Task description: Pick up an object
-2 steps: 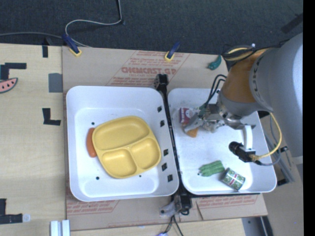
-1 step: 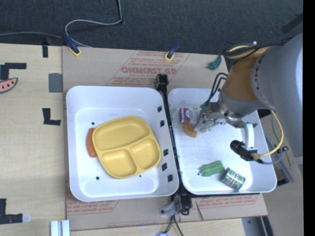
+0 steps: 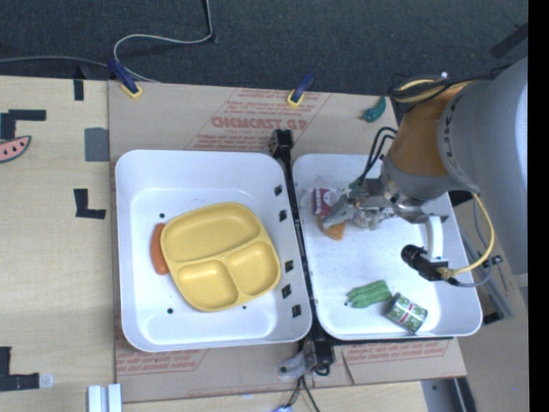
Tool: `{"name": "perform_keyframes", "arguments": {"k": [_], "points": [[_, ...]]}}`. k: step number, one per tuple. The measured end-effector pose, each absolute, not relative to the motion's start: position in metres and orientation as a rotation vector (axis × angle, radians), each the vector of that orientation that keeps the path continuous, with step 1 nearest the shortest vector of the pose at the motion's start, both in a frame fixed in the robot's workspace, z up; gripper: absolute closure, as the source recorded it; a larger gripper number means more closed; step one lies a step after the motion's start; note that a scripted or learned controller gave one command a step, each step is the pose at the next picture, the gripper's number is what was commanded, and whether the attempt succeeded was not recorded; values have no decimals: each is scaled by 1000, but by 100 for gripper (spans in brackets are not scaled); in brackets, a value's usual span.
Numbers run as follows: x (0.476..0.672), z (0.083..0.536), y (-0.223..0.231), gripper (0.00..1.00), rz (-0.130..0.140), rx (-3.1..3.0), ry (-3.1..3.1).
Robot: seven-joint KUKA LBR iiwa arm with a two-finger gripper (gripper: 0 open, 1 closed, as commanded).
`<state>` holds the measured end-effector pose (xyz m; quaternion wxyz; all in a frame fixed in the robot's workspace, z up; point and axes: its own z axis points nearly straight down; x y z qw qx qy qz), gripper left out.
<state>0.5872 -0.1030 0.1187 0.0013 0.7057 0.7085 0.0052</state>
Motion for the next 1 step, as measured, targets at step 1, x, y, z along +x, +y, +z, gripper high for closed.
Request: {"name": "perform_keyframes", "arguments": {"k": [1], "points": [[587,128,-102,100,16,2216,2226]]}}
